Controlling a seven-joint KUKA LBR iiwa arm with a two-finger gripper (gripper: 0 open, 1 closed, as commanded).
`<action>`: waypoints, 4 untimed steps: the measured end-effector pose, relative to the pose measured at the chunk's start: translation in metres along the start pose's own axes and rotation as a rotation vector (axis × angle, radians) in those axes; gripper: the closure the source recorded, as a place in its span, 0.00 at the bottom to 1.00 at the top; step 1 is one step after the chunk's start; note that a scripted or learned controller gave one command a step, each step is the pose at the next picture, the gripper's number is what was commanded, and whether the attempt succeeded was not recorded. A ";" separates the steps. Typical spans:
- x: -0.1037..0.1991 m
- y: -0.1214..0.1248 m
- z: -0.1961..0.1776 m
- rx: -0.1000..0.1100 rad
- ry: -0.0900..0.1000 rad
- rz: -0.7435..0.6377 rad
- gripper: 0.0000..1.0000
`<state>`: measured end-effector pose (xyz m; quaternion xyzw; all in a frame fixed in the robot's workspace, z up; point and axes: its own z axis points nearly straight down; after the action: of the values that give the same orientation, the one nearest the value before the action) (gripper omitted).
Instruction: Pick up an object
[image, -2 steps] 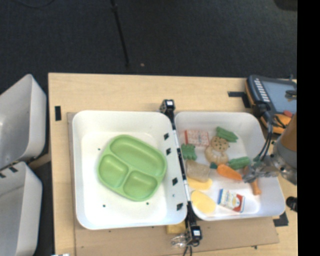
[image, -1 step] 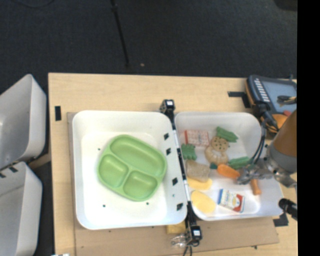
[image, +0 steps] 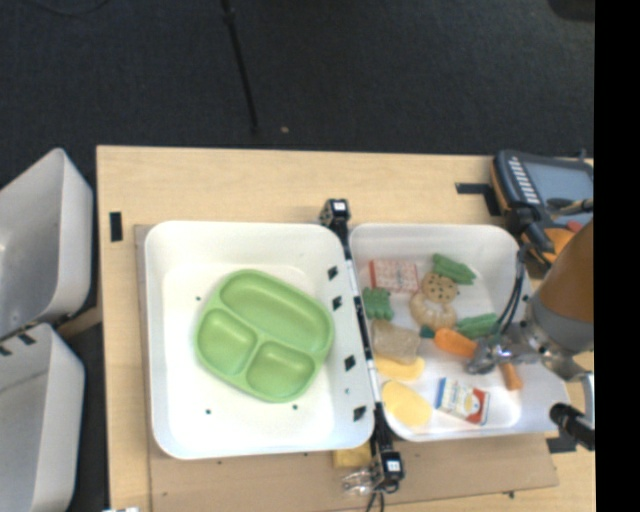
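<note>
The right bin (image: 500, 238) holds several toy foods: a pink wafer pack (image: 393, 274), a cookie (image: 437, 290), green pieces (image: 453, 268) (image: 377, 302), an orange carrot (image: 455, 343), a beige slab (image: 397, 345), a yellow round piece (image: 408, 404) and a white-and-red carton (image: 463, 400). My gripper (image: 490, 358) reaches in from the right and hangs low over the bin's right side. It is just right of the carrot and above the carton. A small orange piece (image: 511, 376) lies beside it. Nothing is visibly held.
In the left bin (image: 160, 300) lies a green divided plate (image: 264, 335). A black handheld device (image: 535, 185) rests on the bench at the back right. White containers (image: 35, 250) stand off the bench's left side.
</note>
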<state>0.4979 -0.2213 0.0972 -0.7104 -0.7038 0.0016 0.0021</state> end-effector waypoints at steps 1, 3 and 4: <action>-0.008 0.011 0.000 -0.002 0.000 -0.004 1.00; -0.009 0.005 -0.030 0.004 0.002 0.002 1.00; -0.011 0.005 -0.037 0.007 0.003 0.003 1.00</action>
<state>0.5031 -0.2319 0.1338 -0.7113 -0.7029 0.0032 0.0057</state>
